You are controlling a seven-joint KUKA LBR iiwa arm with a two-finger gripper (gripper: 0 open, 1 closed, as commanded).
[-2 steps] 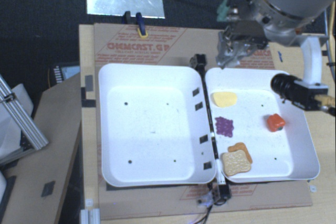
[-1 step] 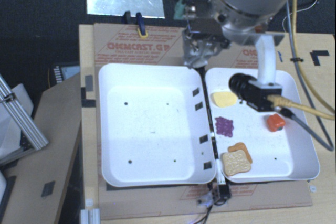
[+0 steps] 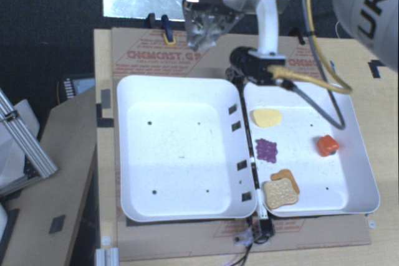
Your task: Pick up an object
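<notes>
the step in hand looks like choosing and approaching a target, since nothing is being carried. four small things are lying in the right bin point(image 3: 358, 152): a yellow disc point(image 3: 266, 117) near the far edge by the divider, a purple cluster point(image 3: 266, 150) just beside the divider at mid-length, an orange-red piece point(image 3: 326, 146) toward the right wall, and a toast slice point(image 3: 281, 192) in the near left corner, overlapping a small brown piece point(image 3: 285, 175) behind it. the left bin point(image 3: 134, 134) is showing a bare white floor.

to do it well, the orange-red piece seems the best pick: it is standing clear of the walls and of the other things and looks tall enough to pinch, while the disc and toast are lying flat. the descent should be centring over it.

the gripper point(image 3: 202, 31) is hanging above the bench beyond the far edge of the bins, well apart from everything. whether it is open or closed i cannot tell. a yellow hose point(image 3: 315, 83) is trailing over the right bin's far edge.
</notes>
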